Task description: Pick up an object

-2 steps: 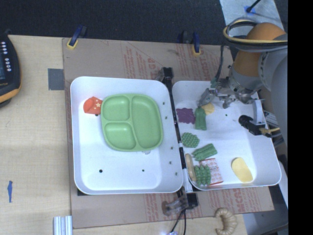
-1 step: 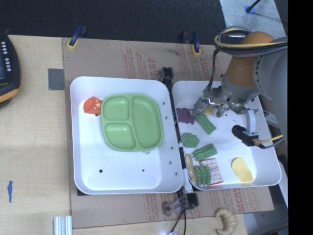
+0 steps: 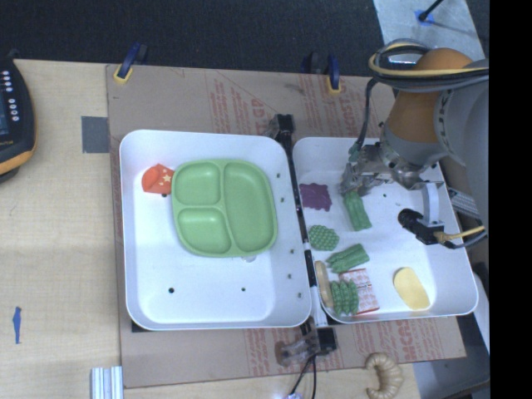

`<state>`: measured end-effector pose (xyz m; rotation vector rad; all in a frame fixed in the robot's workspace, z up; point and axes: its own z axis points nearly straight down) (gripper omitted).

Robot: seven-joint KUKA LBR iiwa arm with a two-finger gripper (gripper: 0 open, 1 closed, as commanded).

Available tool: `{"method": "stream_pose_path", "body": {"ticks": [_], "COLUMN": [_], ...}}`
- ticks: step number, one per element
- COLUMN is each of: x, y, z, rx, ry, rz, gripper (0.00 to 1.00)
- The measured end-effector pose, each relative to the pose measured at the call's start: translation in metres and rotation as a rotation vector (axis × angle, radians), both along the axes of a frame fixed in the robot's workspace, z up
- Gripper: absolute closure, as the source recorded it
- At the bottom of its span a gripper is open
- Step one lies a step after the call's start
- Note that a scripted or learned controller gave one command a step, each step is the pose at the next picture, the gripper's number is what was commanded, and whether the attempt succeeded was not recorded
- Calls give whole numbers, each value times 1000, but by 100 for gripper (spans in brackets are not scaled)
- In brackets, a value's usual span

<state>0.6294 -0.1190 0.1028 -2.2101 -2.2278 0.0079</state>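
Left of the gripper (image 3: 359, 181) sits a smooth green three-compartment plate (image 3: 224, 208) in the left bin (image 3: 133, 248), while the ribbed green stick (image 3: 357, 211) lies slantwise on the right bin (image 3: 453, 293) floor directly beneath the gripper, whose finger state I cannot tell.

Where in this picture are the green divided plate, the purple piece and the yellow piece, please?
green divided plate (image 3: 224, 206): camera view, on the ridge between its compartments.
purple piece (image 3: 315, 196): camera view, on its flat middle.
yellow piece (image 3: 411, 288): camera view, on its rounded top.
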Motion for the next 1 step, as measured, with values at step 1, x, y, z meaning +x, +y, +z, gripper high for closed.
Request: {"method": "stream_pose_path", "body": {"ticks": [1], "x": [-13], "y": [80], "z": [96], "rx": [5], "ry": [-12], "rz": [3], "gripper": [100]}}
